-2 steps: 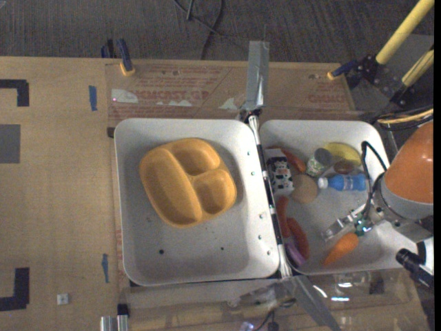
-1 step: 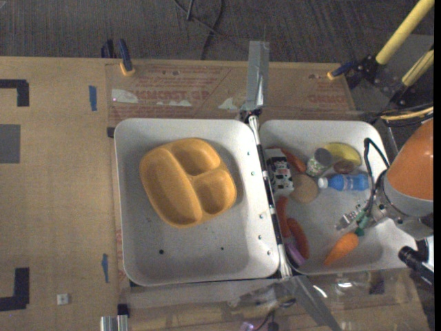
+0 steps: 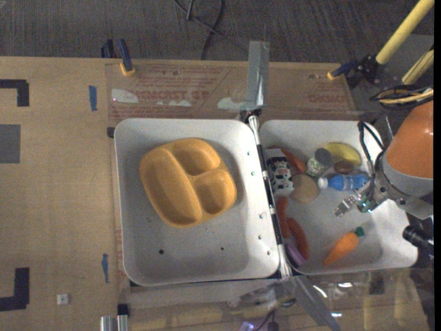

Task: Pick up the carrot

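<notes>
The carrot [image 3: 342, 247], orange with a green top, lies at a slant on the floor of the right bin [image 3: 386, 254], near its front edge. My gripper [image 3: 350, 205] hangs over the same bin, a little behind and above the carrot and apart from it. It reaches in from the right under the arm's orange band [image 3: 413, 147]. The gripper is open with nothing between its fingers.
A blue bottle [image 3: 342, 182], a banana [image 3: 343, 152], a small can [image 3: 318, 163], a brown potato [image 3: 305, 189], a white carton [image 3: 279, 172] and red sausages [image 3: 298, 234] crowd the right bin's left and back. The left bin [image 3: 138, 254] holds a yellow divided plate [image 3: 187, 181].
</notes>
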`<control>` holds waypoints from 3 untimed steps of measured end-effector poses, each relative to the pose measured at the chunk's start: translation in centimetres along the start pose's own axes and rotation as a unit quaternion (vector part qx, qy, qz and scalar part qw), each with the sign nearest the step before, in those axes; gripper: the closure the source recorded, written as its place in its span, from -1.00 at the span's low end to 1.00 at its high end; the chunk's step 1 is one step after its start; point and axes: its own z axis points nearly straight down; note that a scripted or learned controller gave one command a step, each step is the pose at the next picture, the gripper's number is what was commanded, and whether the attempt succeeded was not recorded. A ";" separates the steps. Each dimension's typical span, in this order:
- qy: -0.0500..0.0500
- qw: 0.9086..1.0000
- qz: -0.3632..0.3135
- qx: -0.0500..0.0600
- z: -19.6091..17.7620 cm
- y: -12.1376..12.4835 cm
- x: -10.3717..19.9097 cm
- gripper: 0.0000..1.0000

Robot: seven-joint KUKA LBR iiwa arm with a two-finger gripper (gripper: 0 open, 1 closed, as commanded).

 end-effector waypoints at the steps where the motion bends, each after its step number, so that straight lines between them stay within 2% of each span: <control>1: 0.000 1.000 0.000 0.000 0.0 0.0 0.0 -1.00; 2: 0.000 0.994 -0.109 -0.001 3.2 -2.9 1.1 -1.00; 3: 0.000 0.999 0.034 0.001 1.2 0.5 7.5 -1.00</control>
